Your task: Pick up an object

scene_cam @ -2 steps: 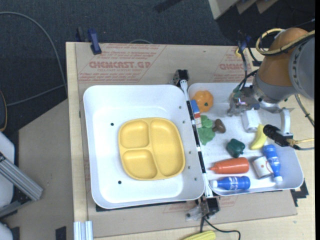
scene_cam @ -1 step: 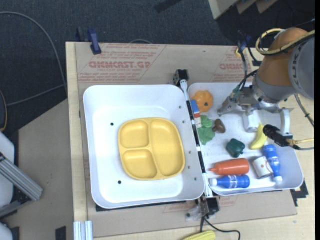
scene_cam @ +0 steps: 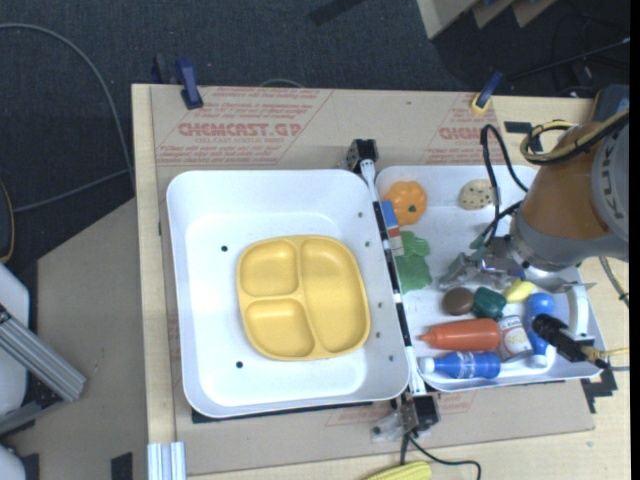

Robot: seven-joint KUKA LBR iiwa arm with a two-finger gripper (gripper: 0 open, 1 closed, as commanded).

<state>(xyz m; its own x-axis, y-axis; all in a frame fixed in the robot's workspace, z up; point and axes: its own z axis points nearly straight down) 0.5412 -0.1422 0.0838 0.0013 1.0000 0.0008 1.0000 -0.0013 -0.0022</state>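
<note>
The gripper [scene_cam: 478,264] hangs low in the right bin [scene_cam: 445,198], centre-right of the frame; whether its jaws are apart I cannot tell; the nearest object, a brown piece [scene_cam: 458,300], lies just below-left of it, beside the orange bottle [scene_cam: 460,335].

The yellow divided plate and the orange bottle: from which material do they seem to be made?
The yellow divided plate looks like moulded plastic, matte with soft highlights and rounded compartment ridges. The orange bottle also seems plastic, smoother and slightly glossy, though its look alone leaves this open.
</note>
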